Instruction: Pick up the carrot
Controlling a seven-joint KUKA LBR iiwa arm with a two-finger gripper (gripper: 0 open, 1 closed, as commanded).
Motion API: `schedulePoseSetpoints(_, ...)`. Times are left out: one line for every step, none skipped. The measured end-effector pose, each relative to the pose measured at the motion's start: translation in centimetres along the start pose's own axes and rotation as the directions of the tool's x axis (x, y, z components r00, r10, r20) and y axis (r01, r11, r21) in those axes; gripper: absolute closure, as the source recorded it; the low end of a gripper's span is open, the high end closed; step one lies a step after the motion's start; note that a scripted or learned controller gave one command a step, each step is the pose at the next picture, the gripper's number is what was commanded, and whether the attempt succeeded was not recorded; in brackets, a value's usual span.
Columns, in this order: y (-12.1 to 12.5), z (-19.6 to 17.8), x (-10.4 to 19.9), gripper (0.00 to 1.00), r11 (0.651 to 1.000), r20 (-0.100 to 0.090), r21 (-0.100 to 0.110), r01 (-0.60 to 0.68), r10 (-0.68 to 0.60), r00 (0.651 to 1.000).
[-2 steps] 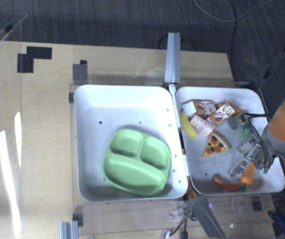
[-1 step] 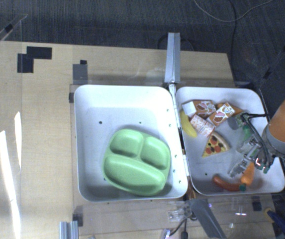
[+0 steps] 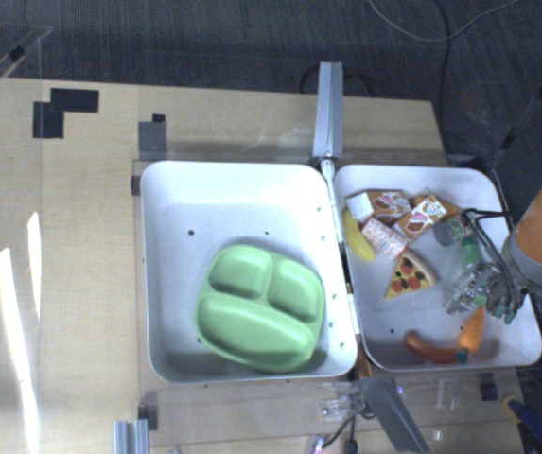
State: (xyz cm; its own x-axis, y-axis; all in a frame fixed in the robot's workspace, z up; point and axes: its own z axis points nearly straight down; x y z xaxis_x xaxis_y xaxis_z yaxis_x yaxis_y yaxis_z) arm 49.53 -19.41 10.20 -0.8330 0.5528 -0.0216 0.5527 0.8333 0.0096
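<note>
Wooden tabletop (image 3: 81, 282) carries two white bins; in the right bin (image 3: 526, 353), nearest the camera, a red sausage (image 3: 428, 348) lies touching the lower tip of the carrot (image 3: 472, 330), so a descent may nudge either piece and spoil the grasp. Just above and touching the carrot's upper end hangs the gripper (image 3: 479, 291), state not discernible. Farther back lie a pizza slice (image 3: 410, 276) and cartons (image 3: 393, 218), risking snags.
</note>
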Motion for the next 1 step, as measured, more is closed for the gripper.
schedulePoseSetpoints(0.00, 0.01, 0.00, 0.00, 1.000, 0.000, 0.000, 0.000, 0.000, 1.000)
